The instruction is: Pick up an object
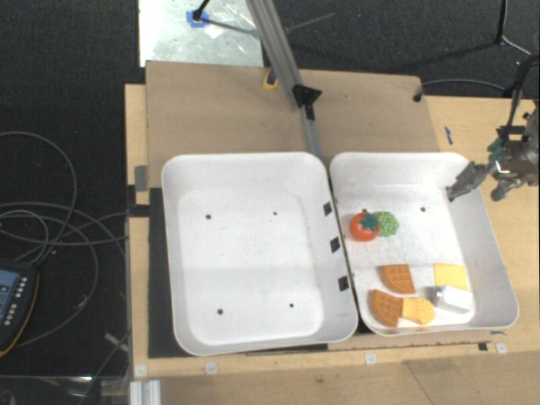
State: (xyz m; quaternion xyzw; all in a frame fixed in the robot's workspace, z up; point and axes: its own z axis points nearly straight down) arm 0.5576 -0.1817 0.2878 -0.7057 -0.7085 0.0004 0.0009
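Note:
The right bin (396, 175) holds several toy foods. A red tomato (363, 227) touches a green broccoli (387, 223) near the bin's middle. At the front lie two brown waffle pieces (396, 278) (386, 308), a yellow cheese block (450, 274), a small yellow-orange piece (418, 311) and a white and grey block (451, 299). My gripper (483, 186) hangs over the bin's far right rim, well away from the food. Its two dark fingers (461, 185) stand apart, open, with nothing between them.
The left bin (245, 251) lies beside the right one, joined to it by black clips (335, 245). A slanted grey pole (278, 40) crosses the back of the bench. Cables trail on the dark floor at left.

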